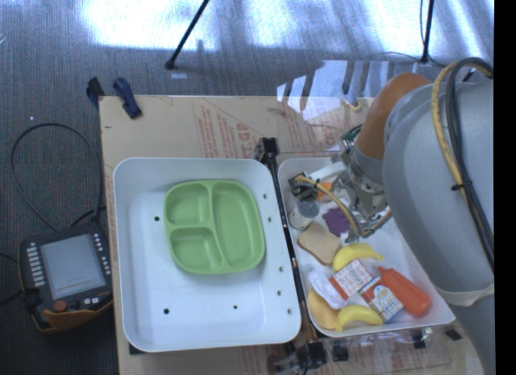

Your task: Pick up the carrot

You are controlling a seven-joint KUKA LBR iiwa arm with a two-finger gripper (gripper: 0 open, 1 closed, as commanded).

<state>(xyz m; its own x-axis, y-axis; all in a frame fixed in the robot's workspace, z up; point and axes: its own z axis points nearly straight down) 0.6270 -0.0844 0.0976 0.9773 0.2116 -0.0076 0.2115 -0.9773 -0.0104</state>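
Observation:
The carrot (405, 292), an orange-red tapered piece, lies at the front right of the right bin (439, 310). A small printed carton (386, 303) rests against its left end. My gripper (360, 212) hangs over the back half of that bin, just above a purple piece (334, 220) and a yellow banana (355, 254). It is well behind the carrot and apart from it, and nothing shows in its grasp. The arm's grey body hides the bin's right side.
The right bin also holds a bread slice (319, 242), a red-and-white carton (352, 277), a second banana (359, 315) and a yellow-orange piece (320, 310). A green divided plate (215, 226) sits in the left bin (133, 301).

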